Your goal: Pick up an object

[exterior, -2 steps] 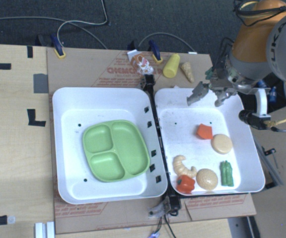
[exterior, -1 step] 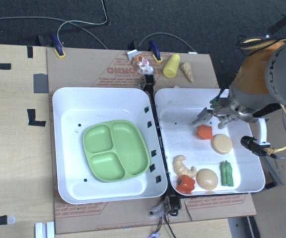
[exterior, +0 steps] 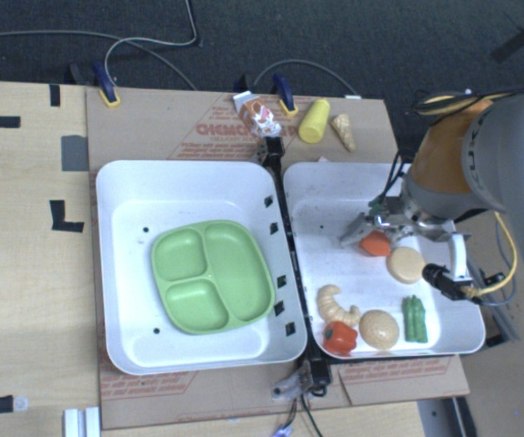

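My gripper [exterior: 371,230] is low in the right bin [exterior: 326,198], near its middle. It hangs right over a small orange-red object [exterior: 376,244], which pokes out just beneath it. Whether that object is gripped or merely touched is hidden by the wrist. A beige round piece [exterior: 406,264] lies just to the right of it. Along the bin's front lie a pale curved pastry [exterior: 332,300], a red tomato-like piece [exterior: 340,337], a second beige round piece [exterior: 378,329] and a green bean bundle [exterior: 414,319].
The left bin [exterior: 121,198] holds a green divided plate [exterior: 212,274]. Behind the bins on the cardboard lie a yellow object [exterior: 314,121], a small printed packet [exterior: 257,112] and a tan cone [exterior: 344,133]. The arm's grey and orange body [exterior: 462,162] covers the right bin's far right.
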